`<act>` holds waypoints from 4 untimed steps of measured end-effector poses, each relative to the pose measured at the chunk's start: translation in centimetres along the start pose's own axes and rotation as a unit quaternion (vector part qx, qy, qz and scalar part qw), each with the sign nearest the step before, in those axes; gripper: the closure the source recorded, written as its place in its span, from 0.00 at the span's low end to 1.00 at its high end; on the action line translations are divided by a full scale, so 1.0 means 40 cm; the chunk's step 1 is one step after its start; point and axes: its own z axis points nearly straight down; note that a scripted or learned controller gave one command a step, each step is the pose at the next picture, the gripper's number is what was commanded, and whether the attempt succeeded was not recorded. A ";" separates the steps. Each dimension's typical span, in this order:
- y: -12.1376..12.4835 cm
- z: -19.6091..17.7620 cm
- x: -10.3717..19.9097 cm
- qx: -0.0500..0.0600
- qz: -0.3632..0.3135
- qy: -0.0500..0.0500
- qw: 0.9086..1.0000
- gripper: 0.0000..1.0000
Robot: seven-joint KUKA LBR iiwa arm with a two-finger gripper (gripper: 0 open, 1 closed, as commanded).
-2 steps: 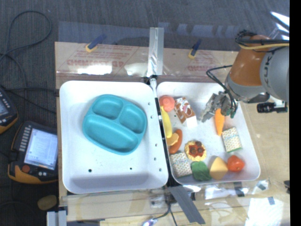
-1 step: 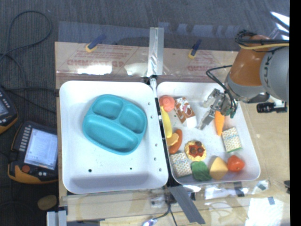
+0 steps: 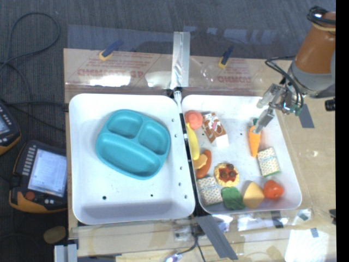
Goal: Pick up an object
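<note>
Camera view: metallic two-finger gripper (image 3: 260, 122), closure indiscernible, is hovering at tapered orange plastic carrot (image 3: 254, 140) beside glossy white bin (image 3: 290, 168).

Top right, there's the arm (image 3: 315, 53): a fat rounded orange band, glossy, over a smooth grey wrist section. Below that sits a cluttered metallic gripper (image 3: 264, 119), silvery-grey, with slim pale fingers. Thin dark cables loop around the wrist, and there's a small greenish-teal glint by the gripper base.
</note>
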 end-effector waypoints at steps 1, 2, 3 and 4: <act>0.051 0.040 0.086 0.000 -0.091 0.001 0.996 0.00; 0.034 -0.020 0.191 0.000 -0.118 0.001 0.993 0.00; -0.086 0.223 0.209 -0.004 0.036 0.000 0.999 0.00; 0.000 0.222 0.184 -0.002 0.019 -0.005 1.000 0.00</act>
